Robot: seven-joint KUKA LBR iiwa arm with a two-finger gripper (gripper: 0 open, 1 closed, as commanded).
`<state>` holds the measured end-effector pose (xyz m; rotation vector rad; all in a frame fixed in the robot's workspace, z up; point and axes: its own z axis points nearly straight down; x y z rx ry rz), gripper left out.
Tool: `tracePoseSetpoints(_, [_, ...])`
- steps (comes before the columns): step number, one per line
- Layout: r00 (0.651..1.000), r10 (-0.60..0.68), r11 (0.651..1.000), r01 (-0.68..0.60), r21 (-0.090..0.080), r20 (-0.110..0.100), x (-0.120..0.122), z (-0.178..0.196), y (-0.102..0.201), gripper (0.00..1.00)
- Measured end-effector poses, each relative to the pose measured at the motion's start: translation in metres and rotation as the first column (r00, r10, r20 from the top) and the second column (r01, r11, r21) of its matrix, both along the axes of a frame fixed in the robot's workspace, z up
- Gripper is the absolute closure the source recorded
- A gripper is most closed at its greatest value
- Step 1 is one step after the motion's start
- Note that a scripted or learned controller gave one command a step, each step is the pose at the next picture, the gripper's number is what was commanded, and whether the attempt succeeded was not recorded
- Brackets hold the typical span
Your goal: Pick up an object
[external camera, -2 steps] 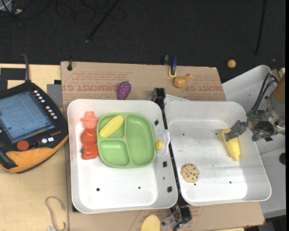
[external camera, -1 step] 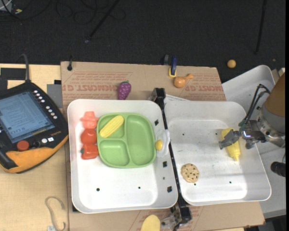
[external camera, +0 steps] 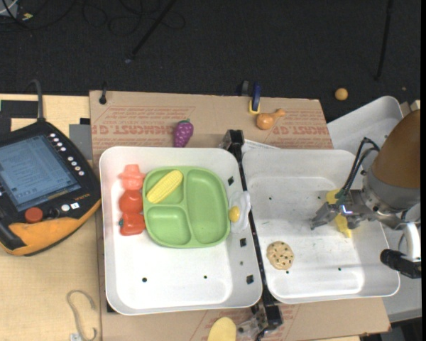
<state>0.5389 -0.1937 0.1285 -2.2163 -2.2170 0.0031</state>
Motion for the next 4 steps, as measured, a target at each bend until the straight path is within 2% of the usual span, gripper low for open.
tracePoseSetpoints(1, [1.0,0.006,1.0,-0.006,0.007,0.003,0.002,-0.042,0.007,0.0])
tracePoseSetpoints(2, [1.0,0.003,1.0,-0.003,0.001,0.005,0.001,-0.03,0.004,1.0])
tracePoseSetpoints(4, [1.0,-0.001,1.0,0.001,-0.004,0.01,0.0,0.095,0.002,1.0])
